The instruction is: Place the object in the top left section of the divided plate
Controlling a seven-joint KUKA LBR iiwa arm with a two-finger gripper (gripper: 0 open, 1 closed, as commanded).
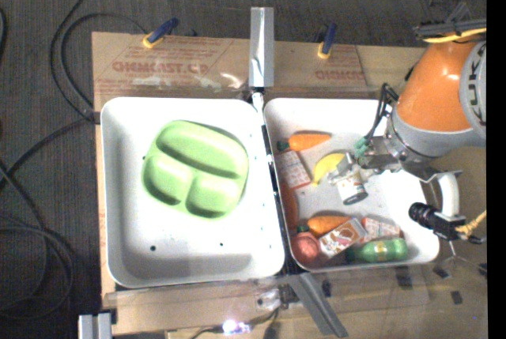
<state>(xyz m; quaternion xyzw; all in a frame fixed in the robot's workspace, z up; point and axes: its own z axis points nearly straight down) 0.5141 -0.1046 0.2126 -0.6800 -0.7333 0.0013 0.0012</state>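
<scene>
A green divided plate (195, 168) lies in the left white bin (126, 250), with one long section along its upper edge and two smaller ones below. My gripper (351, 182) hangs low in the right bin (419, 250), just right of a yellow banana (327, 165). An orange carrot (308, 141) lies above the banana. The arm's orange and grey body covers the bin's upper right corner.
More toy food sits along the right bin's near wall: a second carrot (326, 224), a red fruit (307, 249), a printed carton (343, 239) and a green bottle (379, 250). A small printed box (291, 168) lies by the divider. Clamps hold the cardboard behind.
</scene>
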